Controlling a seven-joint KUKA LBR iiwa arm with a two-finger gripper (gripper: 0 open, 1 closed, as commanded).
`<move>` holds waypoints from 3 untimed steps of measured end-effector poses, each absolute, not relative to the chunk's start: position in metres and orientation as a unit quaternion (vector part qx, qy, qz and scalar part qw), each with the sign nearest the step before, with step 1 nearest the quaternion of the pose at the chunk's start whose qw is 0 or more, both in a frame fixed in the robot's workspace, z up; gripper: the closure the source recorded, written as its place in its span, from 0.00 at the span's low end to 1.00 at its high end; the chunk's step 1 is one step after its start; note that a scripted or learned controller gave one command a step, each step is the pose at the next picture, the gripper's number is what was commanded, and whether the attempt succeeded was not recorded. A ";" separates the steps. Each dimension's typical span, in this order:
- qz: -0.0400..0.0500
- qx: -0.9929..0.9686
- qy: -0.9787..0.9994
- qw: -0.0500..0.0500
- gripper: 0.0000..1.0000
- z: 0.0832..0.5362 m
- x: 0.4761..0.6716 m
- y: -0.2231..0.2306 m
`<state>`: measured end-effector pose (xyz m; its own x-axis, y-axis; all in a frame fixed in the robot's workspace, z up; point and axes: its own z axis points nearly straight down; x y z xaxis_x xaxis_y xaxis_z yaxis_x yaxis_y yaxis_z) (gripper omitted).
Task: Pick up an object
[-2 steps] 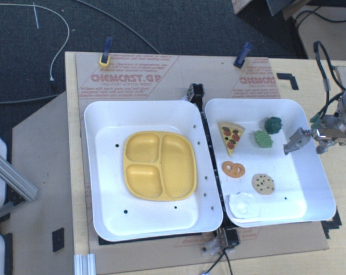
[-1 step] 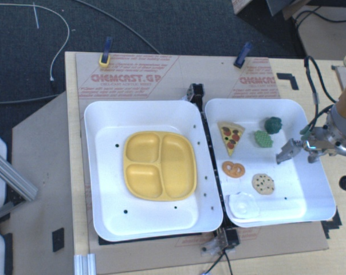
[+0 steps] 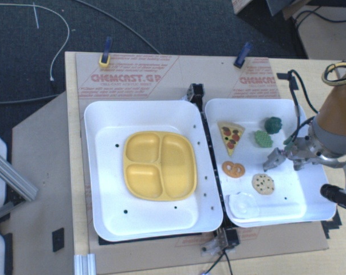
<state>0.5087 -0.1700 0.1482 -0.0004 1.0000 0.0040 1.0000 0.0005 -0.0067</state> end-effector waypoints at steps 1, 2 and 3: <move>0.001 -0.707 -0.707 0.004 0.00 0.106 0.508 -0.171; -0.001 -0.707 -0.707 0.001 1.00 0.119 0.510 -0.171; -0.002 -0.706 -0.708 -0.003 1.00 0.181 0.517 -0.166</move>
<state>0.5169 -0.1663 0.1814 -0.0019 1.0000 -0.0019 1.0000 0.0019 0.0076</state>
